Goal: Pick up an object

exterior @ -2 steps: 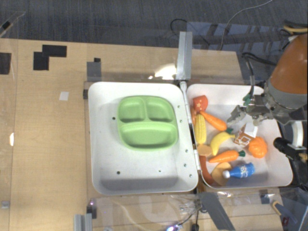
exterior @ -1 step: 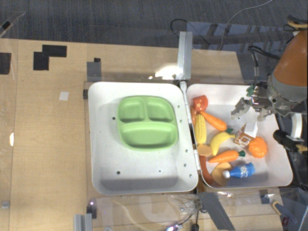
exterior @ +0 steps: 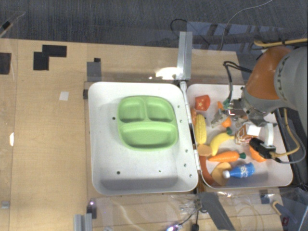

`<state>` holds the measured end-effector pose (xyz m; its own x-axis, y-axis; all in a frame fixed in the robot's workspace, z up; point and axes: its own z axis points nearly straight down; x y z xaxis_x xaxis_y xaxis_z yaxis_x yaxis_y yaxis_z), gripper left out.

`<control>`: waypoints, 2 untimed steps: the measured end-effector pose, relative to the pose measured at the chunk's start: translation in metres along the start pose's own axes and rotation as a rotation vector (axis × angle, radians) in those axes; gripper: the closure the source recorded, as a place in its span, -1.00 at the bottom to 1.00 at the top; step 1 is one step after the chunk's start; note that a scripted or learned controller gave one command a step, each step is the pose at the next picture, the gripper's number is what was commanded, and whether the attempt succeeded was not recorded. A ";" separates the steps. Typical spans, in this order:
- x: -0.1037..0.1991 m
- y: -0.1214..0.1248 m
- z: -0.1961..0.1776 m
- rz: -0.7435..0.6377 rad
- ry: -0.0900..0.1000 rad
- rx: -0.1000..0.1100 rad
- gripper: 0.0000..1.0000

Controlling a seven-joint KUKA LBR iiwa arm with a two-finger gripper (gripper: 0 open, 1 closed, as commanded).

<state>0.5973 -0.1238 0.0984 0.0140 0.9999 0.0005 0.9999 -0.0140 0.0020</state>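
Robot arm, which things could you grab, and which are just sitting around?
For the job:
claw
banana
corn cob
carrot
blue bottle
red block
right bin

Just lying about:
green divided plate
left bin

Fixed overhead slant on both bins [exterior: 96, 177]

A robotics lab. A pale wood desk [exterior: 43, 129] bears two white bins [exterior: 103, 177] fixed in metal brackets [exterior: 185, 57], with black marker patches [exterior: 48, 56] stuck on its top. Loose cables [exterior: 240, 13] trail over grey carpet [exterior: 96, 8] behind. A grey and orange arm [exterior: 279, 76] reaches over toy food [exterior: 221, 141], beside a green tray [exterior: 147, 121].
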 end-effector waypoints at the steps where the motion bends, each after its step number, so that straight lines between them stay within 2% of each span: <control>1: 0.001 0.002 -0.012 0.000 0.001 -0.006 1.00; 2: 0.066 0.024 -0.122 0.129 0.000 -0.003 1.00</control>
